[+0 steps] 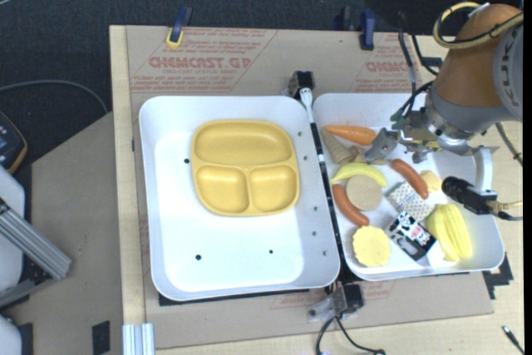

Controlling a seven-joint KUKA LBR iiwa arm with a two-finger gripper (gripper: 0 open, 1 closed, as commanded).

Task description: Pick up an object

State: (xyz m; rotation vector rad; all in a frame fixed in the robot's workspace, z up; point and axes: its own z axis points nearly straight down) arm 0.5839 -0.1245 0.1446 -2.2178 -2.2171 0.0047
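Note:
The right bin [490,255] holds several toy foods. An orange carrot [351,132] lies at its back, with a yellow banana [359,172] in front of it. One red sausage [349,204] lies by the left wall and another sausage [410,177] nearer the middle. Toward the front are a yellow round slice [371,245], a corn cob [451,230] and a black-and-white piece [412,234]. My gripper [401,145] hangs over the bin's back middle, between the carrot and the second sausage. It is open, and nothing sits between its fingers.
The left bin [166,220] holds a yellow divided plate [245,165]. A beige disc [363,194] and a checkered piece [401,195] lie among the foods. The grey arm with its orange band [482,29] reaches over the right bin's far right corner. Clamps [366,29] hold the board's back edge.

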